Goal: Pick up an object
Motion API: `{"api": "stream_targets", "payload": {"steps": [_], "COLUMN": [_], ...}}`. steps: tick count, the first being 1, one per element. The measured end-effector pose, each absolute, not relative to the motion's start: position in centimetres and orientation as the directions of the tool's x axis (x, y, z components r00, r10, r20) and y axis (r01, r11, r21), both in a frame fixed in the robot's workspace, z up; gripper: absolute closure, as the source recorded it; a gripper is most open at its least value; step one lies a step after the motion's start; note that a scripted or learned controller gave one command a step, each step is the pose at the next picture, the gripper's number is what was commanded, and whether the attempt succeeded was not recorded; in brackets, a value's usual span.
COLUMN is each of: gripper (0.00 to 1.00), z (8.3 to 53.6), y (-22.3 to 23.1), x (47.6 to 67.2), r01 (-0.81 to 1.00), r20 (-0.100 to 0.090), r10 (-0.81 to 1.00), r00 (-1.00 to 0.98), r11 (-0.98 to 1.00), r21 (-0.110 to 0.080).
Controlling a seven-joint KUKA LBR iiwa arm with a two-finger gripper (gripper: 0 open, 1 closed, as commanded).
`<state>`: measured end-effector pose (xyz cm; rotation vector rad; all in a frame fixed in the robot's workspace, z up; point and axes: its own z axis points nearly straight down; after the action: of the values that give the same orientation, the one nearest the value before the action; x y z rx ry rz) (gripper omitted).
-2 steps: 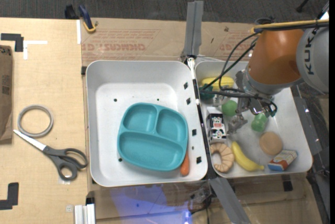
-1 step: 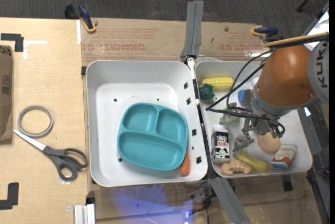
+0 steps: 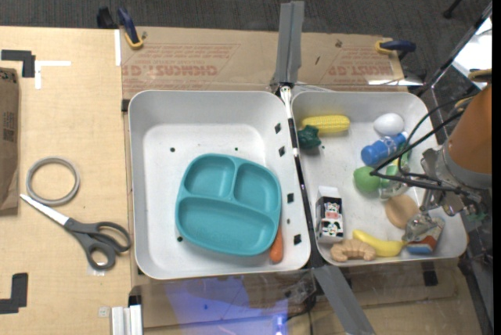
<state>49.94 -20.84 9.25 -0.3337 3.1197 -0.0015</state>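
Camera view, one moment, taking the divider between the two bins as landmark.

Left of the divider: left bin, holding a teal sectioned plate lying flat, and an orange carrot wedged between the plate's corner and the bin wall. These sit apart from the arm and look like spare stock rather than the present target.

Right of the divider: right bin, holding the loose items. Nearest the divider, a green toy and a small black-and-white carton. Further right, a corn cob, a white egg-like ball, a blue item, a green ball, a tan piece, a banana and a peanut-shaped toy. They lie scattered and mostly separate, which suits picking one at a time.

Arm: enters from the far side of the right bin, wrist bent downward. Tool: low in the corner farthest from the divider, just beside the tan piece and above a small red-and-blue item. Whether it is spread or closed cannot be told, and nothing is seen to be held.

Likely target: an item in that far corner, judging by the tool's position.

Off the bins, well left of the divider on the bench: scissors and a tape roll.
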Motion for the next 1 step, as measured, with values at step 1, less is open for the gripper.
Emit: {"api": "stream_targets", "payload": {"steps": [1], "gripper": [0.0], "z": [9.25], "y": [-14.23], "x": [52.45], "r01": [-0.229], "r20": [-0.005], "r10": [-0.229], "r00": [-0.973], "r11": [0.973], "r21": [0.0]}}
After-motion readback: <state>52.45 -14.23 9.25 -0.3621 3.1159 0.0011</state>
